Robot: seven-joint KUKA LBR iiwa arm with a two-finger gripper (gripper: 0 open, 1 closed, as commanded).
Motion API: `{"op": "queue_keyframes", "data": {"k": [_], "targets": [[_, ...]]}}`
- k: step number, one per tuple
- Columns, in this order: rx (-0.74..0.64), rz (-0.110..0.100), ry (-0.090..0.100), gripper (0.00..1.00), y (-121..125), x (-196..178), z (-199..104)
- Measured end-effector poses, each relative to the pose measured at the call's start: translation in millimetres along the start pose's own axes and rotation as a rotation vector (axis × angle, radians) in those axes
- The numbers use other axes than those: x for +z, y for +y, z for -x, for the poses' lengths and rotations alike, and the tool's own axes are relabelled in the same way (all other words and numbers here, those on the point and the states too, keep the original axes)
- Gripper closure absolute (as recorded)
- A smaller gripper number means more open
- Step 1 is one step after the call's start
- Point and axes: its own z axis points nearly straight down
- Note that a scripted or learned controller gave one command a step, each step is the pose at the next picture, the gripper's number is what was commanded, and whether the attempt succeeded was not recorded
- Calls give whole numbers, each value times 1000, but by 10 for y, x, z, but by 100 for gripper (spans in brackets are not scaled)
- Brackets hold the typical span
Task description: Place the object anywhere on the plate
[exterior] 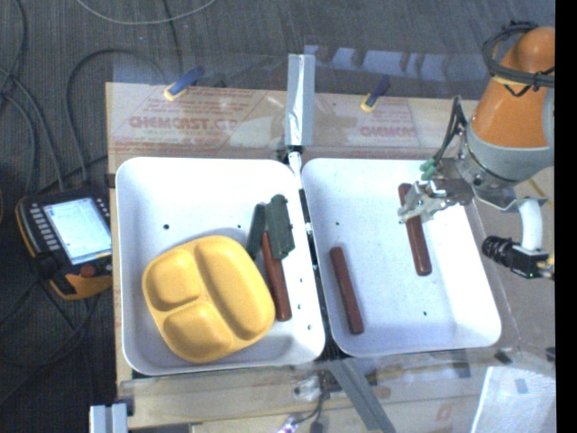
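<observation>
The claw (416, 202) sits over the upper part of the right bin (469, 327), right at the top end of a brown stick (420, 246). The stick's long axis runs roughly up-down in the view, tilted a bit, w/ its lower end pointing toward the near rim of the right bin. So the thing lies directly under and just below the claw; the claw is at one end, not the middle.

Whether the claw is spread or closed, or actually has the stick: can't tell, too small and blurred.

The yellow plate (209, 298) is in the left bin (149, 183), well away from the claw and across the divider between the bins. Judging by this, the coming move needs a grip across the stick's short width, then a carry leftward over the divider.

A second brown stick (346, 290) lies in the right bin between the first stick and the divider, roughly parallel. A third (277, 280) lies in the left bin touching the plate's right edge, beside a dark green piece (279, 225).
</observation>
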Motion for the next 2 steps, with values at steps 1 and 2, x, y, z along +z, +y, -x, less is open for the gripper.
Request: {"op": "queue_keyframes", "data": {"k": [1,2], "targets": [[-110,-1,5,100,213,211,-729],[-60,-2,6,100,386,675,-1627]]}}
